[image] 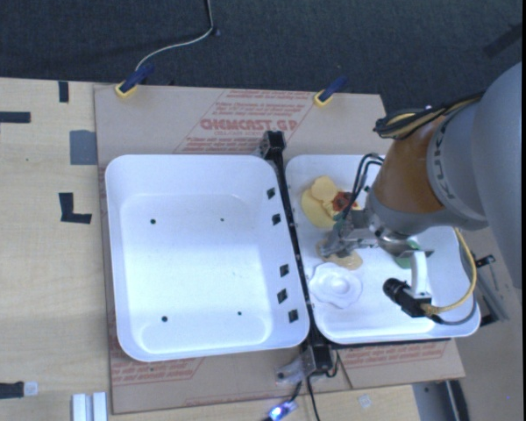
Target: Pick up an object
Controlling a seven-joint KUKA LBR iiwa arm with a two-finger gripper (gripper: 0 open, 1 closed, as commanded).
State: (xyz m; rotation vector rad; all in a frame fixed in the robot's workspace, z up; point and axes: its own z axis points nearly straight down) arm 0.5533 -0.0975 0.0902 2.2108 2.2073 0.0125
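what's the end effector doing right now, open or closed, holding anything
End effector: down in the right bin among the objects, beside the yellow object; open or closed cannot be told, and no held object is visible.

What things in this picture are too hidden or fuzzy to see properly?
- End effector, camera view: small and blurred, the arm's wrist covers part of it; whether it holds anything cannot be told.
- Yellow object: its right side is hidden behind the arm and cables; its kind is unclear.
- White object: pale against the right bin, so its shape is hard to tell.
- Right bin: the arm hides much of its floor.
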